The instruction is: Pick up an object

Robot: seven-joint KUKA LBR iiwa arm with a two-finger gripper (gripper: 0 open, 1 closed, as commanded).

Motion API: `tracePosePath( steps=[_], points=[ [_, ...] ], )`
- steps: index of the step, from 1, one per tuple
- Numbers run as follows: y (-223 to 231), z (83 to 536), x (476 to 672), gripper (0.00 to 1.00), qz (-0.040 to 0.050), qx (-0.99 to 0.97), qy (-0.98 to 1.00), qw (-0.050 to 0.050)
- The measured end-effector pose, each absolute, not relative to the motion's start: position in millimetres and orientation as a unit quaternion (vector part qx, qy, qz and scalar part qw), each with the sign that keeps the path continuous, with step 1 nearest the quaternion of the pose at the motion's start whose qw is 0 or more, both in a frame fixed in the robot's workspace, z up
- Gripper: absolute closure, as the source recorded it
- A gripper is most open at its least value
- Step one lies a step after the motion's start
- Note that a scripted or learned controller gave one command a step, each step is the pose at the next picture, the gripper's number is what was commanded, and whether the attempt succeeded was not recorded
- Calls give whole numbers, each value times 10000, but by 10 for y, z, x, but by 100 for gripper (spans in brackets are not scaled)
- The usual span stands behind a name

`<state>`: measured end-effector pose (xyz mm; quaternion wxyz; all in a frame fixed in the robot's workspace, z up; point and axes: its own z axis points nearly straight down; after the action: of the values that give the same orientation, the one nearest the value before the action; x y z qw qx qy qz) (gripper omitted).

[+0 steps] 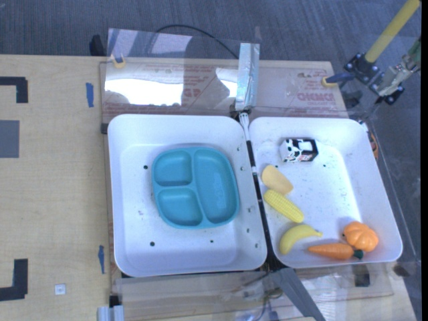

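The task stands at its very start, judging by how things lie: every candidate rests in a bin and none is lifted. The toy food sits in the right bin [382, 179], at the right of the frame. A small black-and-white toy [298, 150], perhaps a cow, is alone near the bin's upper middle. Below it, along the bin's left side, a pale yellow piece [276, 178] touches the upper end of a corn cob [283, 206]. A banana [297, 236] lies just under the cob. At the lower right corner a carrot [331, 251] rests against an orange pumpkin-like toy [360, 236], both close to the bin's wall. The left bin [117, 179] holds a teal divided plate [194, 186], flat and centred.

The next move calls for choosing a target and bringing the hand down over it from the right of the frame. The black-and-white toy looks the likeliest pick, since bare floor surrounds it. The carrot and pumpkin seem riskier – they crowd each other and the wall. The corn cob would need the hand turned across its length to close on its narrow sides.

Of the arm's pose nothing can be judged here – and whether the hand is apart or together cannot be told. The wooden bench [47, 179] spreads to the left of the bins
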<state>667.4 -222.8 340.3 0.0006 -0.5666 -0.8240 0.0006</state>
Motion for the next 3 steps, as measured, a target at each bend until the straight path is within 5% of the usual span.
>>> tracePosePath(
  steps=[1, 2, 3],
  points=[
    [-1901, 2765, 6671, 100, 8, -5820, -8132, 29],
    [-2210, 3601, 6679, 100, -10, -5623, -8269, -64],
    [-1651, 2704, 6672, 100, 8, -5701, -8216, 32]
  ],
)
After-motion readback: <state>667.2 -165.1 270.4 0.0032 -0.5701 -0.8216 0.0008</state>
